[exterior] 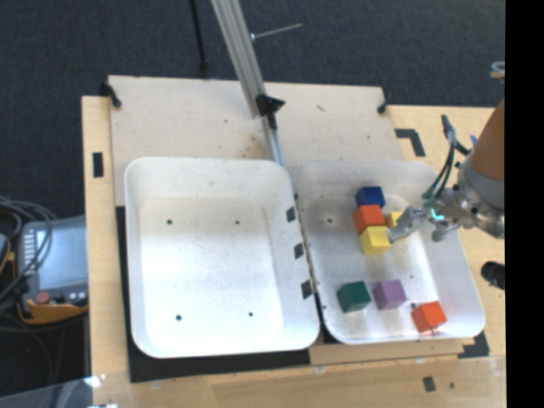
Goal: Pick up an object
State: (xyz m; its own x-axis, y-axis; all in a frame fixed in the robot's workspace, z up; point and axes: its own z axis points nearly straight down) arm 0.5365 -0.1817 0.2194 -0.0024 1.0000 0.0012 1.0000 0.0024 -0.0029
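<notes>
Three blocks are crowding the gripper (406,224) in the right bin (455,266): blue, orange and the yellow block (375,240) it is nearing (finger state unreadable), so neighbours may be jamming the grasp.

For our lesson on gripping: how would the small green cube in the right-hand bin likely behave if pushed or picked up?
The small green cube looks stiff and flat-sided, so it would probably slide, not roll. It seems light for its size. The small purple cube sits close beside it, so a push might nudge that too.
</notes>
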